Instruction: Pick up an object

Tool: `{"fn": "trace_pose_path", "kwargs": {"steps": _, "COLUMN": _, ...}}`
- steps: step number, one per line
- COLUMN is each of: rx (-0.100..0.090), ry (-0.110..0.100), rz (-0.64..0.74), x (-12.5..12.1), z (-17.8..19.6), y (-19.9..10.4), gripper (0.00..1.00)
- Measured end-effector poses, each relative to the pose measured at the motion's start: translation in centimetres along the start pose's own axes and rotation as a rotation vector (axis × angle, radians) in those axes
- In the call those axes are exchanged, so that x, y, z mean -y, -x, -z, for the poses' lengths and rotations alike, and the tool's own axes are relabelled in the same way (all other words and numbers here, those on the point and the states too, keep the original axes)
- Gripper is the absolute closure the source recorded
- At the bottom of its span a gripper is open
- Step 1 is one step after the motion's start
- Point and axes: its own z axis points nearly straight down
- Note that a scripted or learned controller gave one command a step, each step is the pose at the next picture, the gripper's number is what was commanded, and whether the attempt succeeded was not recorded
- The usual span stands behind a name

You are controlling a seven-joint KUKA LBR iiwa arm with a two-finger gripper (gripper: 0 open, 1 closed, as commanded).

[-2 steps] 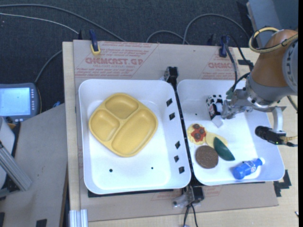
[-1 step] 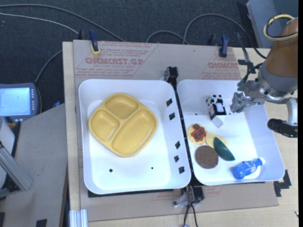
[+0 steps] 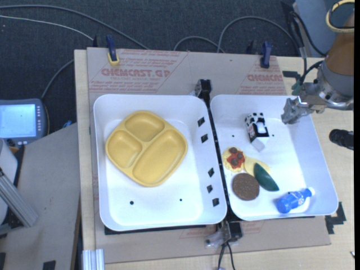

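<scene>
Black-and-white carton [image 3: 256, 128] lying in the right bin [image 3: 315, 151], just left of the gripper [image 3: 291, 110] and a little nearer the camera, apart from it. Gripper hovering over the bin's far right rim; jaw state impossible to tell. Further toward the camera from the jaws: yellow piece with red spots [image 3: 234, 159], brown disc [image 3: 246, 187], green pod [image 3: 266, 177], blue bottle [image 3: 292, 200]. Far to the left, yellow divided plate [image 3: 146, 147] in the left bin [image 3: 112, 207].
</scene>
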Motion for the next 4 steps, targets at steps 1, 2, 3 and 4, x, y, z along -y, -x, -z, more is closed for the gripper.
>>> {"fn": "trace_pose_path", "kwargs": {"steps": 1, "rx": -0.002, "ry": -0.002, "rz": 0.005, "x": -1.1, "z": 1.0, "y": -5.2, "gripper": 1.00}}
{"fn": "trace_pose_path", "kwargs": {"steps": 2, "rx": -0.002, "ry": -0.002, "rz": 0.004, "x": -2.0, "z": 1.5, "y": -9.8, "gripper": 1.00}}
{"fn": "trace_pose_path", "kwargs": {"steps": 3, "rx": -0.003, "ry": -0.004, "rz": 0.006, "x": -3.8, "z": 0.2, "y": -15.4, "gripper": 1.00}}
{"fn": "trace_pose_path", "kwargs": {"steps": 4, "rx": -0.003, "ry": -0.006, "rz": 0.004, "x": -3.6, "z": -0.1, "y": -20.8, "gripper": 1.00}}
